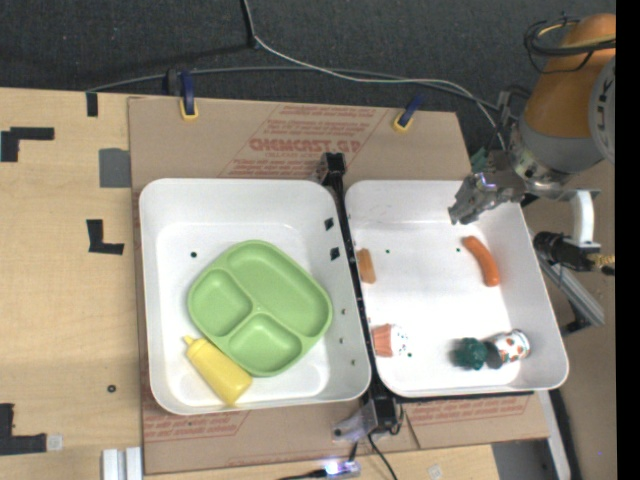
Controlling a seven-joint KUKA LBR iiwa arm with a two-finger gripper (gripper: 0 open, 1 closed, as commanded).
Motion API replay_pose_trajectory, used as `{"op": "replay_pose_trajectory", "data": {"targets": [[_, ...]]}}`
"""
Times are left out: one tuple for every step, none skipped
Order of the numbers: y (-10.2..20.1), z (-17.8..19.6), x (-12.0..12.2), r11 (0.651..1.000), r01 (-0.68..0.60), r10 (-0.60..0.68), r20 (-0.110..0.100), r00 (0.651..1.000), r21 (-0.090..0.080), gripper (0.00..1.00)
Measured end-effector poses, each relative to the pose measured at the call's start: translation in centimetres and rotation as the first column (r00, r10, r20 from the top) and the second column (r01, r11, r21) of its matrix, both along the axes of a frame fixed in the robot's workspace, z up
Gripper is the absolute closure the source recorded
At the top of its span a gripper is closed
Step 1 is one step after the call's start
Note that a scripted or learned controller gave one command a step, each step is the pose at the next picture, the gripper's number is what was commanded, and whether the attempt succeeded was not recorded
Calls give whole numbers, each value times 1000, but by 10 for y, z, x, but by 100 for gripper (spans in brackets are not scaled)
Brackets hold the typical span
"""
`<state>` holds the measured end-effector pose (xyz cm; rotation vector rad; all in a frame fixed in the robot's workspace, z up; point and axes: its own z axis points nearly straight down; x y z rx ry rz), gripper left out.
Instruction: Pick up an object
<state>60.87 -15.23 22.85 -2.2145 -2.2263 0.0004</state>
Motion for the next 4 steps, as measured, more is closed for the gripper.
{"op": "replay_pose_trajectory", "data": {"targets": [[51, -11, 3, 1000, 0, 0, -1, 1000, 0, 100], [103, -21, 13, 1000, -1, 1, -1, 1000, 0, 100], [156, -8, 17, 1000, -2, 2, 1, 1000, 1, 100], [208, -18, 27, 1000, -1, 1, 0, 1000, 0, 100]]}}
